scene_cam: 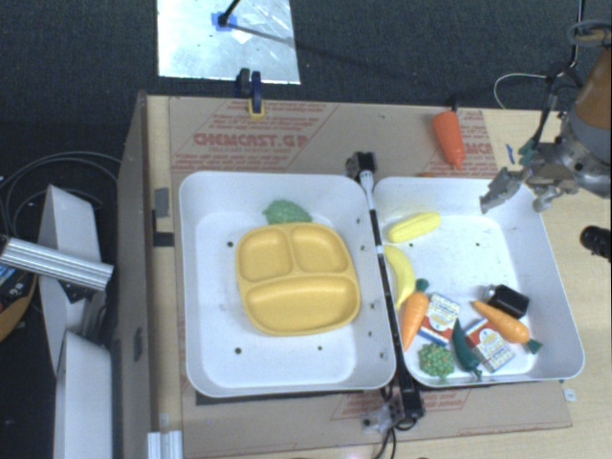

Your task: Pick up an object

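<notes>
The heaped plastic toy food (464,338) lies ungrasped in the right white bin (550,256); the gripper (524,187) hovers above, fingers apart, needing descent.

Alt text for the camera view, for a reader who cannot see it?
The end effector hangs open over the right bin's far right corner, holding nothing. That bin holds toy food: a corn cob, banana, carrots and small packets. The left bin holds a yellow divided plate.
</notes>
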Controlling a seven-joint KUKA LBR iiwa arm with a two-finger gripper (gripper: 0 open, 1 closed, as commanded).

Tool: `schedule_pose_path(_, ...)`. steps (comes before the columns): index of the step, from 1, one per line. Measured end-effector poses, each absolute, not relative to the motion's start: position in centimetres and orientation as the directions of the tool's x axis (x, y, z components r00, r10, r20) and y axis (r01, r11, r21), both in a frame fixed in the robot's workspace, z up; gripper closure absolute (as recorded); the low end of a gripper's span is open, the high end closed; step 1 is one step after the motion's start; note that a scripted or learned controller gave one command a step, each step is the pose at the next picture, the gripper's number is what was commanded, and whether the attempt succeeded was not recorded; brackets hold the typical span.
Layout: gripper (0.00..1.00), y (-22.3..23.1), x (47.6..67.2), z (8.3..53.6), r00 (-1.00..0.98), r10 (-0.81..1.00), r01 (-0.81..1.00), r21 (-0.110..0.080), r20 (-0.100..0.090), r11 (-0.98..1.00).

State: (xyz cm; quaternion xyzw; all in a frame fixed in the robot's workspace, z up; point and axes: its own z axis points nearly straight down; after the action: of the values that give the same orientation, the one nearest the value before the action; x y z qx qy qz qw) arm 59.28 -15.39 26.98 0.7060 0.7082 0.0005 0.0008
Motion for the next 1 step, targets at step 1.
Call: schedule_pose_path(1,0.0,-12.78,55.53,13.95,-0.002,1.0,1.0,-0.002,0.001,0.002)
